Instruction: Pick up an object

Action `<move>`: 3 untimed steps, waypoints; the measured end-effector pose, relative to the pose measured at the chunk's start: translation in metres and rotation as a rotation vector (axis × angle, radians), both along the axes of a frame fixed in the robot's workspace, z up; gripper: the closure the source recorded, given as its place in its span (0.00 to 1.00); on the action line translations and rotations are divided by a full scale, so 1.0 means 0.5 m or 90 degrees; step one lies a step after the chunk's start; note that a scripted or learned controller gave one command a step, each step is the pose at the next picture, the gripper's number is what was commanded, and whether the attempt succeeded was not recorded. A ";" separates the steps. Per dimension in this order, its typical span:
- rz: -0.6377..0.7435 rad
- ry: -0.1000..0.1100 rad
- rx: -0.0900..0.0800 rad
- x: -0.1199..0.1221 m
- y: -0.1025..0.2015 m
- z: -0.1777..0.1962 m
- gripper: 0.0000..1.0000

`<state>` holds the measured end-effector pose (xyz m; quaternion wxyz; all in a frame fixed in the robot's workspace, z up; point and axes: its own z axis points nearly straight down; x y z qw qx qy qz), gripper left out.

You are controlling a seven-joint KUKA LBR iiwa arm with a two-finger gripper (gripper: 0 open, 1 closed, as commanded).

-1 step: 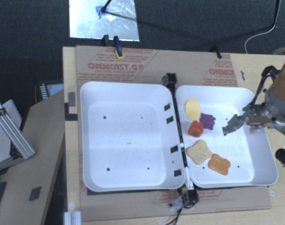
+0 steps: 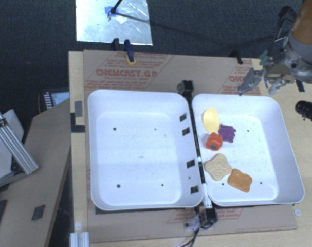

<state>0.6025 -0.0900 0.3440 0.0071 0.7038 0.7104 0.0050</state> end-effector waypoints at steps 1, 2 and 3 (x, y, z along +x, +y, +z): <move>0.001 0.006 0.002 0.139 0.120 -0.022 0.00; -0.003 0.000 0.002 0.065 0.112 0.220 0.00; -0.008 0.002 -0.001 0.025 -0.006 0.396 0.00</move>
